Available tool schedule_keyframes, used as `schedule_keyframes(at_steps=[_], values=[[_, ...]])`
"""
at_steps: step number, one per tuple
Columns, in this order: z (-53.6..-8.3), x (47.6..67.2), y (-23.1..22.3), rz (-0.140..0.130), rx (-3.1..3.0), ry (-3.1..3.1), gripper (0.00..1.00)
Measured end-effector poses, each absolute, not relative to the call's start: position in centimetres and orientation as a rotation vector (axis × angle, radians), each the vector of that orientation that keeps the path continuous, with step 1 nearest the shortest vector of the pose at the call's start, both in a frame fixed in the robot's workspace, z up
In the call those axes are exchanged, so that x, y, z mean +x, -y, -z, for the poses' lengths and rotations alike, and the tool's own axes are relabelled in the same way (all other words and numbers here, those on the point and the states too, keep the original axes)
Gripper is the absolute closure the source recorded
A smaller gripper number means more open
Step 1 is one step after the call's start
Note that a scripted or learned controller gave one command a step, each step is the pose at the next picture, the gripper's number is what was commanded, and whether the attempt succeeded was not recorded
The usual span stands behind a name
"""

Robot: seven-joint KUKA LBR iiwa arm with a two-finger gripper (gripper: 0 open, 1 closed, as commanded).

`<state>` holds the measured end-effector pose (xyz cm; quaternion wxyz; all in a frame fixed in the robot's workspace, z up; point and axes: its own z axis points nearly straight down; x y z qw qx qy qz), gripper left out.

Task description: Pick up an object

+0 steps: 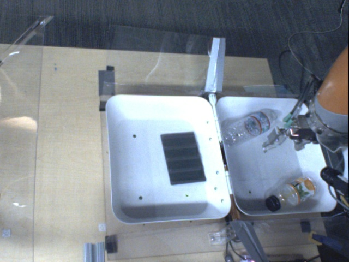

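Your nearest target is the clear plastic bottle (250, 127), lying on its side in the upper left of the right bin (262, 171), close to the wall shared with the left bin (125, 162). Judge it light, thin-walled and slick: it could roll or crumple, so close across the middle of its body, square to its length.

The tool (279, 135) hangs just right of that bottle with nothing between its fingers; how wide they stand you cannot tell from here.

A smaller bottle (292, 192) with a dark cap lies near the bin's lower edge. Both labels are too blurred to read. A dark ridged block (182, 157) sits in the left bin.
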<state>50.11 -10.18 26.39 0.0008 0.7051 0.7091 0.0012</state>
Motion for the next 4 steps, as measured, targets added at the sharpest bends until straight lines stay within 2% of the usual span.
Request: schedule_keyframes(at_steps=[1, 2, 3, 4], values=[[-15.4, 54.6, 9.0, -0.003, 2.154, -2.286, 0.00], [-9.5, 53.4, 14.0, -0.004, 1.853, -2.534, 0.00], [-8.8, 61.9, 13.9, 0.005, 1.962, -2.465, 0.00], [-8.9, 60.4, 14.1, -0.009, 1.748, -2.598, 0.00]])
